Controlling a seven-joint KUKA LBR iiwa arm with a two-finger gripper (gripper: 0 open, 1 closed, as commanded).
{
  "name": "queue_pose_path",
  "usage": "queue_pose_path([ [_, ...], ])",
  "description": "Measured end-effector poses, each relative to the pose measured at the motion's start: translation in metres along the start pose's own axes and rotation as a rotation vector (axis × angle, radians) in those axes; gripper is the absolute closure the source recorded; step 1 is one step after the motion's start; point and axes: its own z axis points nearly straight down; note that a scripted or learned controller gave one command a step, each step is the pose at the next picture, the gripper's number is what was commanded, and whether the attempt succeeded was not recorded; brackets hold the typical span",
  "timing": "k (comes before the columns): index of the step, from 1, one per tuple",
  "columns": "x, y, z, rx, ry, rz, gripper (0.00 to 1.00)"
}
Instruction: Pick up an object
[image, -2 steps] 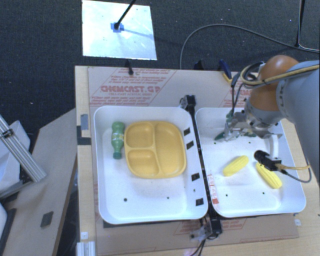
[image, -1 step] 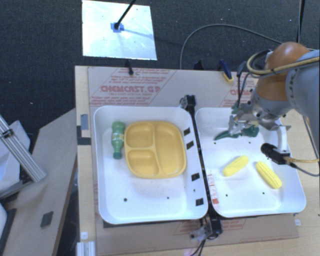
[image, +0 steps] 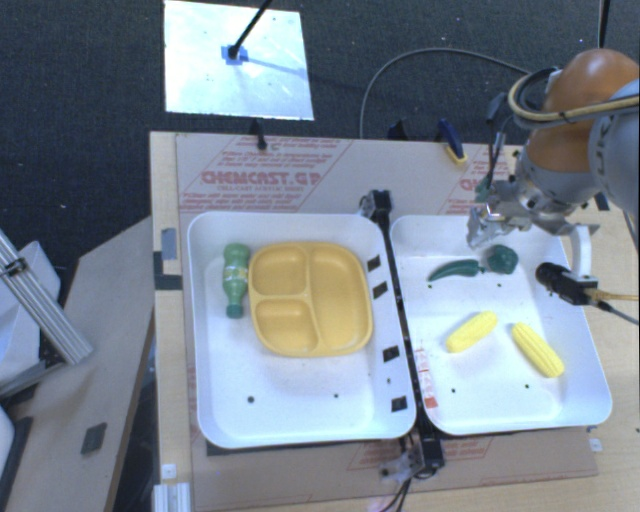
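Lying in the upper part of the right bin (image: 590, 395), right of the frame's centre, a dark green pepper (image: 470, 266) points its stem end to the left and its round end toward my hand (image: 487, 228), which hangs just above and beside that round end. Whether my hand touches the pepper I cannot tell, and I cannot tell how far my hand is parted either, since its tip is a pale blur against the white bin wall. Nothing shows gripped in it. Lower in the same bin lie two yellow corn cobs: the left corn cob (image: 471, 331) near the bin's middle, tilted up to the right, and the right corn cob (image: 537, 349) just beside it, tilted the other way, the two apart. My grey arm (image: 590, 120) with its orange band comes in from the upper right of the frame. Across the black divider, the left bin (image: 215, 400) holds a yellow sectioned plate (image: 309, 298), and a green bottle (image: 235, 279) lies just beside the plate's left edge. Both bins sit on the bench (image: 290, 170).
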Motion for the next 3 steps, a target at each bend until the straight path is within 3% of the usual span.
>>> queue_pose_path([
  [1, 0.000, 0.001, -0.053, 0.002, 0.000, 0.000, 1.00],
  [3, 0.096, -0.033, -0.050, 0.007, 0.001, -0.002, 1.00],
])
